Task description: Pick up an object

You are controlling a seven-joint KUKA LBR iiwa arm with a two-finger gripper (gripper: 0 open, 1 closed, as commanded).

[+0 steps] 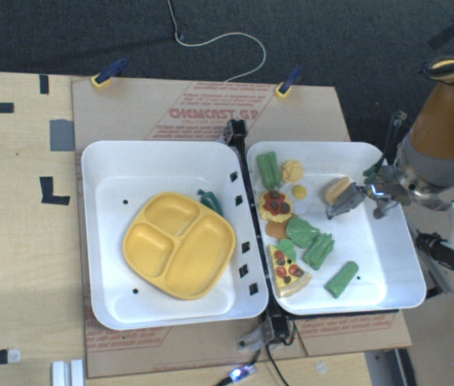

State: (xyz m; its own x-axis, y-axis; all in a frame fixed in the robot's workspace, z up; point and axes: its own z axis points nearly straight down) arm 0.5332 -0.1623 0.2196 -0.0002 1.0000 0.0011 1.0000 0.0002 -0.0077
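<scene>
several toy foods crowd the left side of the right bin (pixel 388 284), and that crowding is our main worry: if we aim the claw (pixel 348 202) at the pile, its fingers could catch two pieces at once or nudge one away. the pizza slice (pixel 287 270) lies flat and looks hard to get under. the green pieces (pixel 311 244) lie touching one another, so a clean pinch there seems doubtful. the tan bread-like piece (pixel 337 188) lies just beside the claw, up and to the left of its dark tips, seemingly touching them. we cannot tell whether the claw is wide or narrow. a lone green cylinder (pixel 341 279) lies below the claw, apart from the rest. the yellow divided plate (pixel 179 244) sits in the left bin (pixel 102 215).
</scene>
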